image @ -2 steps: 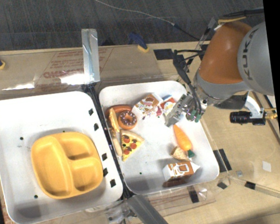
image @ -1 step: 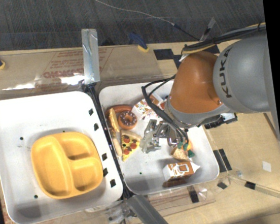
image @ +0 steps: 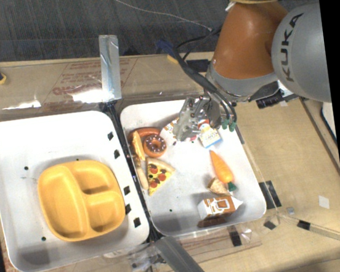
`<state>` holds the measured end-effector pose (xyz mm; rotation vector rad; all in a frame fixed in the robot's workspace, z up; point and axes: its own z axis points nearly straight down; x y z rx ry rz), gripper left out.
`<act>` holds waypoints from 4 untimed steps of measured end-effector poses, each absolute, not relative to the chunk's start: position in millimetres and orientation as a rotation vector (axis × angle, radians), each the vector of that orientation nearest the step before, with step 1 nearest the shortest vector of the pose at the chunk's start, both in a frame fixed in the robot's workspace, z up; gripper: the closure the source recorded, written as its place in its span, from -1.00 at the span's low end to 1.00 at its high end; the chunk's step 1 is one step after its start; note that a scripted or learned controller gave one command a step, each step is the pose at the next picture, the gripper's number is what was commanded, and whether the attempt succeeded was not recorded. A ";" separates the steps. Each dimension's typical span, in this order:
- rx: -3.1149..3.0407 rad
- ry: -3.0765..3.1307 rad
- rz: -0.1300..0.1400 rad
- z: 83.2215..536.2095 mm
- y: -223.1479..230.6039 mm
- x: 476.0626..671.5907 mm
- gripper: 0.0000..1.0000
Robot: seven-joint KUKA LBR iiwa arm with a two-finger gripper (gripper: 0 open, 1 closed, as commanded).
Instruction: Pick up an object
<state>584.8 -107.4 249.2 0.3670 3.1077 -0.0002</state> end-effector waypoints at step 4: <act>1.087 2.943 -0.004 253.4 -129.5 649.8 1.00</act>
